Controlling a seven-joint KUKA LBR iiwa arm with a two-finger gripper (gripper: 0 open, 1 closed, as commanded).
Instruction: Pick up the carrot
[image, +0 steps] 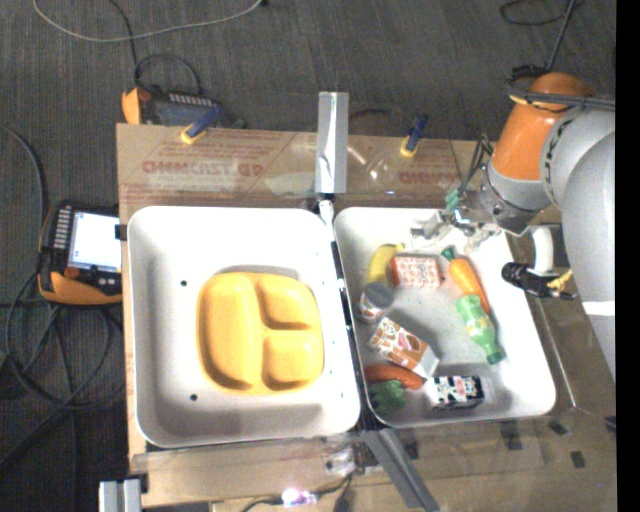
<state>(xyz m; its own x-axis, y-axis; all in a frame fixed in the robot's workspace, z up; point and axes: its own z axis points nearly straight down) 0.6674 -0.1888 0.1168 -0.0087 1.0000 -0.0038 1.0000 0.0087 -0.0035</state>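
An orange carrot (468, 279) with a small green top lies in the right bin (530, 400), near its far right side, slanting toward the near right. It rests between a red-orange box (416, 271) and a green bottle (480, 325). My gripper (455, 222) hangs over the bin's far right corner, just above and behind the carrot's green end, and nothing can be seen held in it. A second orange vegetable with green leaves (392, 378) lies at the bin's near left.
The right bin also holds a yellow fruit (381, 261), a grey can (377, 297), a juice carton (402, 345) and a black-and-white carton (458, 391). A yellow divided plate (262, 330) sits in the left bin (150, 260). A post (331, 140) stands behind the bins.
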